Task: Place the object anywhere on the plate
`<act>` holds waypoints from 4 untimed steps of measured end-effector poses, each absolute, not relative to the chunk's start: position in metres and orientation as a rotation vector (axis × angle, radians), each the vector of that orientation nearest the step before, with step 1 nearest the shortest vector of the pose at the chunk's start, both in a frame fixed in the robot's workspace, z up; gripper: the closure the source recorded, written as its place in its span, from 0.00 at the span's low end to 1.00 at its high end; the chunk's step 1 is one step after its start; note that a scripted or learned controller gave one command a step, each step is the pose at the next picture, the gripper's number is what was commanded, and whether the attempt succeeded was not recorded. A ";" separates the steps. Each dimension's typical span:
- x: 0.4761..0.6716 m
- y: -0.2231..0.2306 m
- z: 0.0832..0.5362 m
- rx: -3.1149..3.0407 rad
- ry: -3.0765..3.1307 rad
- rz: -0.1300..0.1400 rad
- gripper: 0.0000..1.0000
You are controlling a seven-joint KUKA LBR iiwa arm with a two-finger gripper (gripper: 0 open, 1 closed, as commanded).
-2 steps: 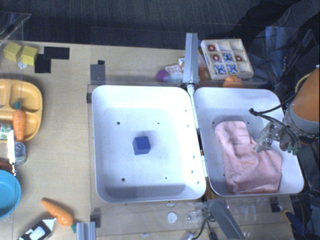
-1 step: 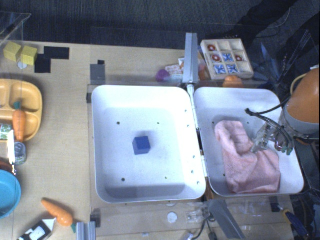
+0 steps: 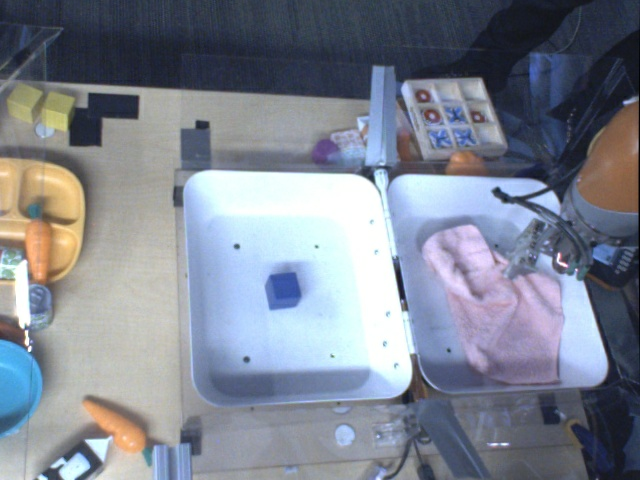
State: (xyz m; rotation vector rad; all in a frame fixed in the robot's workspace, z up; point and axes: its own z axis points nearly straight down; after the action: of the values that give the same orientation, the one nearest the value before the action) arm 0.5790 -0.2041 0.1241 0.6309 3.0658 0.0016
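A small blue cube [image 3: 284, 290] sits alone near the middle of the left white bin [image 3: 215, 208]. A crumpled pink cloth [image 3: 495, 303] covers much of the floor of the right white bin [image 3: 420, 203]. My gripper [image 3: 522, 258] hangs over the right bin, low at the cloth's upper right part, with the orange-banded arm [image 3: 612, 173] behind it at the right edge. Whether it touches the cloth I cannot tell. A yellow divided plate [image 3: 55, 193] lies on the bench far to the left, outside both bins.
An orange carrot toy [image 3: 38, 251] lies on the yellow plate. A blue dish [image 3: 15, 383] and another carrot [image 3: 118, 424] are at the bottom left. A tic-tac-toe board [image 3: 452, 116] and small toys [image 3: 335, 148] lie behind the bins. Yellow blocks [image 3: 40, 106] sit at the top left.
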 end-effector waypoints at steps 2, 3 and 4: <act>0.580 -0.205 0.093 0.616 3.060 -0.001 1.00; 0.645 -0.204 0.118 0.559 3.075 0.000 1.00; 0.657 -0.204 0.133 0.380 3.104 -0.002 1.00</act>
State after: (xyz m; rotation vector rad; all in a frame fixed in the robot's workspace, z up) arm 0.6567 -0.2035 0.1331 0.3804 3.1038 -0.0017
